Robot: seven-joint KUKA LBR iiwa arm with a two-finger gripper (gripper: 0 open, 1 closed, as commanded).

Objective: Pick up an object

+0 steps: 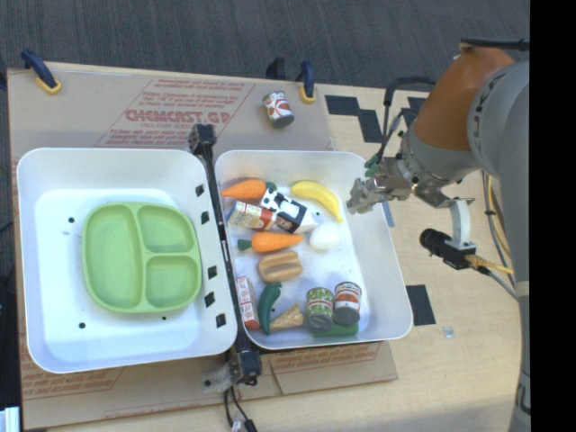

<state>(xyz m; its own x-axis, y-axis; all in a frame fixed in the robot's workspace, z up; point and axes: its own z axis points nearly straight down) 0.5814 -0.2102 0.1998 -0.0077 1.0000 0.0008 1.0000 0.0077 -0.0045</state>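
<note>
With our hand (367,194) at the right bin's (389,268) upper right rim, its state something we cannot tell, we should descend squarely onto the nearby banana (319,197), avoiding the egg (326,236).

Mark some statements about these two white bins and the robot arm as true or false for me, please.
1. The green three-compartment plastic tray lies in the left white bin. True.
2. The yellow toy banana lies in the left bin. False: it lies in the right white bin.
3. The gripper is over the right bin's right rim. True.
4. The small red-and-white can is inside a bin. False: it sits on the cardboard behind the bins.
</note>
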